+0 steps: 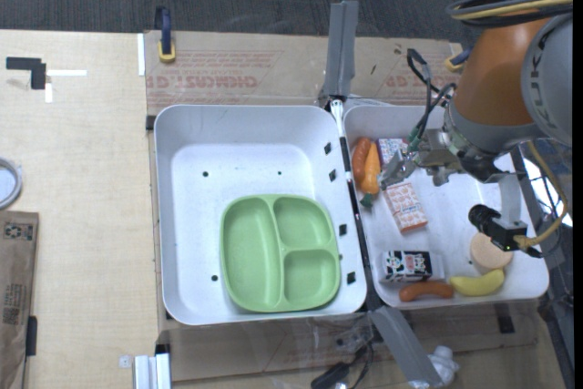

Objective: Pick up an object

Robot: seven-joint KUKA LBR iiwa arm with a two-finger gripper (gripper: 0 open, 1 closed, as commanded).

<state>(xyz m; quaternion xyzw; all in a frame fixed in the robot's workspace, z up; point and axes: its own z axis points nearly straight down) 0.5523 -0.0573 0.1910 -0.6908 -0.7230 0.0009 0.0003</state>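
Right now the carrot lies at the right bin's left wall, just left of the arm's jaws, which hang open above it beside a red box. Left bin holds a green tray.

claw over right bin | beside carrot | green plate left bin

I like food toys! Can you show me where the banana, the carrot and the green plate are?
banana (pixel 479 284), camera view, middle of its yellow body.
carrot (pixel 367 163), camera view, middle of its orange part.
green plate (pixel 244 243), camera view, floor of its big left compartment.
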